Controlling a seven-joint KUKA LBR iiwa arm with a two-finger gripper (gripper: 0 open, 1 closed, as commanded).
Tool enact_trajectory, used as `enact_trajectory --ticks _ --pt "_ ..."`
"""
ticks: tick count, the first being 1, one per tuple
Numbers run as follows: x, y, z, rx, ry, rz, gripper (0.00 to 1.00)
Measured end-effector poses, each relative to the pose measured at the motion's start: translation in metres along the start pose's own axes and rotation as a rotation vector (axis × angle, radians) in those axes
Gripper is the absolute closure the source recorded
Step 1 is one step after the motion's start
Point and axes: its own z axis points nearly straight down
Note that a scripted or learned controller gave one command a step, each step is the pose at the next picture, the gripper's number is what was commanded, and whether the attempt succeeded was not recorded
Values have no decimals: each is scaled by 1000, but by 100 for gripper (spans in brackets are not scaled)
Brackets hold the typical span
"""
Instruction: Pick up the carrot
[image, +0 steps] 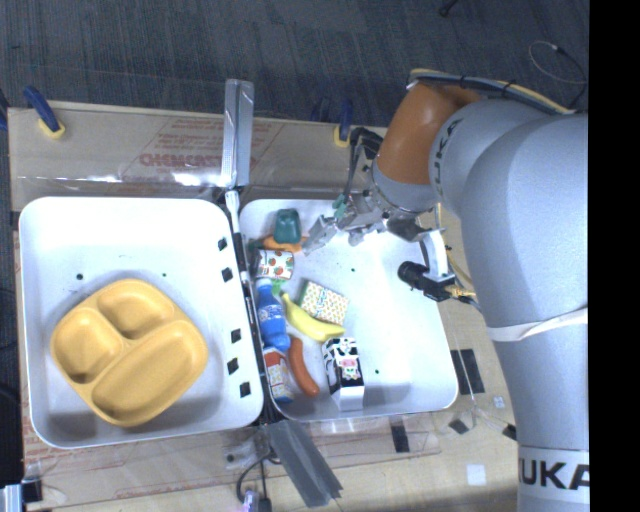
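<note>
You are looking down on two white bins sitting side by side. The left bin (40, 300) is holding one yellow divided tray (128, 348) with three compartments. The right bin (420, 340) is holding seven small items bunched along its left wall. One carrot (302, 370), orange and slim, is lying near the front left corner, just beside a blue bottle (270, 318) and a black-and-white carton (345, 368). One banana (310, 322) is lying just above the carrot, touching a patterned yellow box (325, 300). One small colourful carton (274, 265) is sitting further back, and one green object (287, 225) is resting at the back wall with something orange under it.

The gripper (335, 222) is hovering at the back of the right bin, near the green object and well apart from the carrot; its fingers are reading as a blur, so you cannot tell whether they are apart or together. The banana, bottle and carton are crowding the carrot on three sides.

You are seeing "KUKA" partly showing on the arm's base (550, 470). Red printing on the board (180, 150) behind the bins is too faint to read.
</note>
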Motion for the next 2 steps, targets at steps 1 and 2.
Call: enact_trajectory --ticks 1,2 --pt "32 4 18 3 -14 107 0" --pt "38 5 10 6 -4 100 100"
